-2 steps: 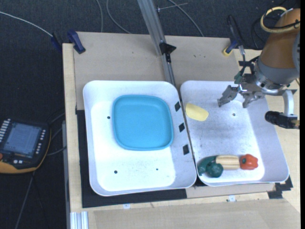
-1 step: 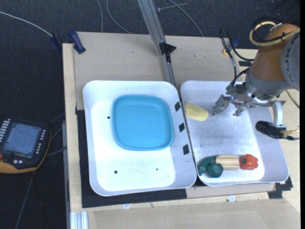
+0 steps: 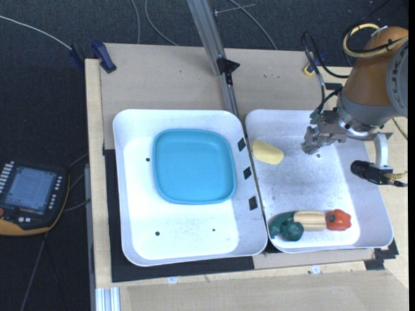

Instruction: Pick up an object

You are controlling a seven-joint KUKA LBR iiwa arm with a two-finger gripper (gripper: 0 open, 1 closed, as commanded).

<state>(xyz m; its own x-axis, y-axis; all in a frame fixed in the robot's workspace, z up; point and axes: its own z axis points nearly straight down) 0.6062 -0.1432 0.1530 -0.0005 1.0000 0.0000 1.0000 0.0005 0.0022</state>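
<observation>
Toy food (image 3: 310, 221) is lined up below the gripper (image 3: 316, 142); its jaws cannot be made out. Lowering should be aimed at the yellow lump (image 3: 267, 152), left of the gripper.

Glossy blue plastic plate (image 3: 194, 166), matt white bins (image 3: 133, 238), pale wooden bench (image 3: 162, 76).

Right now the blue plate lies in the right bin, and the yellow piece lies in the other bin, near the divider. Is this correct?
Not quite. The camera view shows the blue plate in the left bin; the yellow piece lies in the right bin, near the divider.
</observation>
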